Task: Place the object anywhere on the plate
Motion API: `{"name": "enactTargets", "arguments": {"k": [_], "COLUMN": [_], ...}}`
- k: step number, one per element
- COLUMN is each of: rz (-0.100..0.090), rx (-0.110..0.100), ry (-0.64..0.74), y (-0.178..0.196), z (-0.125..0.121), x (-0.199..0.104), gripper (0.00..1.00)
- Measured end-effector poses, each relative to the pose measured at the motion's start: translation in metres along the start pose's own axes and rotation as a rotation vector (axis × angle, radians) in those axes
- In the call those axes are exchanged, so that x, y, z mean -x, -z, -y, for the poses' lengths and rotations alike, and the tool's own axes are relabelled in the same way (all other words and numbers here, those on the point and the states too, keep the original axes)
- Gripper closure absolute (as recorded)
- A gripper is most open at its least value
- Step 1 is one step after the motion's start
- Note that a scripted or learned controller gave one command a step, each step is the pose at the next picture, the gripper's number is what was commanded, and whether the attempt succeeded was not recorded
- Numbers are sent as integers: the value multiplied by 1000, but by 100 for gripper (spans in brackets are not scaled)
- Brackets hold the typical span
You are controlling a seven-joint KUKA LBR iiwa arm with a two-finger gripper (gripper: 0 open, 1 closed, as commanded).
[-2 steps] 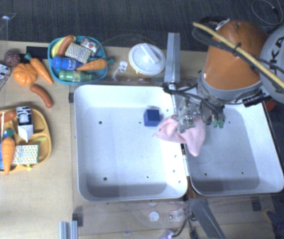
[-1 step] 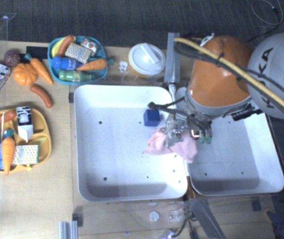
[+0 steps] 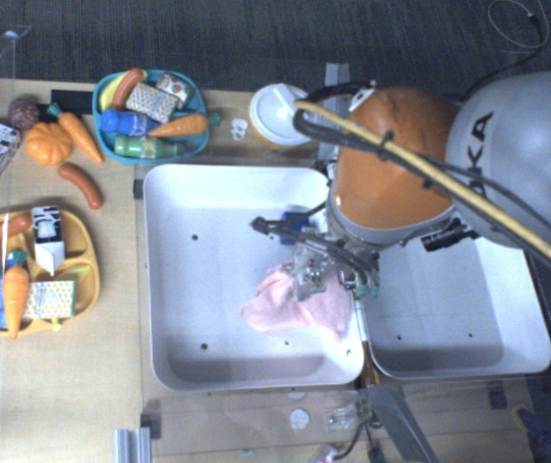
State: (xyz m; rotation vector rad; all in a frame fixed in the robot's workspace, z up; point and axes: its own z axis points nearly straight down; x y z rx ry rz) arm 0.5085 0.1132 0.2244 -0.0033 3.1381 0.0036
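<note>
A pale pink, crumpled-looking plate [image 3: 285,309] lies in the left white bin [image 3: 198,258], near its right wall. My gripper [image 3: 316,276] hangs straight over the plate's upper right part, close to it or touching it. The wrist and the orange band [image 3: 396,167] hide what lies under the gripper. A small blue object [image 3: 294,223] peeks out beside the wrist, just above the plate; most of it is hidden by the arm.
The right white bin [image 3: 468,340] lies partly under the arm. On the bench to the left stand a blue bowl of toy food [image 3: 150,114] and a yellow tray of toys [image 3: 34,268], with a pumpkin [image 3: 45,143] and sausage [image 3: 80,183] loose. A white cup [image 3: 277,114] stands behind the bins.
</note>
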Motion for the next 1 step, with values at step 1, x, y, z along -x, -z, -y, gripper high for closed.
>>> {"name": "enactTargets", "arguments": {"k": [1], "rz": [0], "rx": [0], "ry": [0], "y": [0], "z": [0], "x": [0], "gripper": [0]}}
